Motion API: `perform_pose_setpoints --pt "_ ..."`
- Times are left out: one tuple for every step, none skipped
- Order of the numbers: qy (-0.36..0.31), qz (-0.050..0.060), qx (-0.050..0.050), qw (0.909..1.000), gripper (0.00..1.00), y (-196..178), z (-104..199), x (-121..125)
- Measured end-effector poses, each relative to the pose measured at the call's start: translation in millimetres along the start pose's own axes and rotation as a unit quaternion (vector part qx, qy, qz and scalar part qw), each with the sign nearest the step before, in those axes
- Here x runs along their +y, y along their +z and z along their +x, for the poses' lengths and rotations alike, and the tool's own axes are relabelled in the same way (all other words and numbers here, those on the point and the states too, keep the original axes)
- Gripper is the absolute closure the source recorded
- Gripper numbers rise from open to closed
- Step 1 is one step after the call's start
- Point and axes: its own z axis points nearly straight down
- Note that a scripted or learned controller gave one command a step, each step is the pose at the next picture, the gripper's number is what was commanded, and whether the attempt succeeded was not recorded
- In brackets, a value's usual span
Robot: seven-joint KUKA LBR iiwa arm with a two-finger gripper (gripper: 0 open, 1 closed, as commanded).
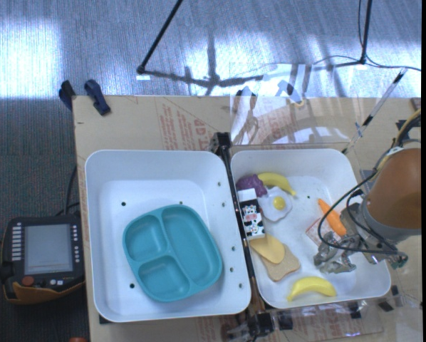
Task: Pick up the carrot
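Camera view, live: carrot [332, 219] lying slantwise in the right bin [341, 164], close to that bin's right wall and a little apart from the rest of the food. Handy spot, with bare floor around it and room to come down either side.

Gripper [338, 258] low inside the same bin, just toward the front wall from the carrot. Close beside it, not over it. Open or closed? Cannot tell, too much tangle of metal and cable there. Nothing orange caught in it, so by the look of things not yet a pick.

Arm [402, 191] reaching in over the bin's right wall, hence the bulky wrist crowding that corner.

Probably calls for a small shift toward the bin's back wall before closing. Risk: nudging the carrot against the right wall instead of straddling it.
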Motion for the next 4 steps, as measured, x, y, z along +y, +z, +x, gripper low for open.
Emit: perform_pose_setpoints --pt "-0.001 0.001 -0.002 1.0000 1.00 -11 -3 1" --pt "0.148 0.002 -0.004 0.9889 1.00 -67 -37 2" --pt "0.273 0.002 -0.004 0.9619 1.00 -124 -57 34" --pt "0.425 0.001 0.000 0.9053 1.00 -82 -7 39"
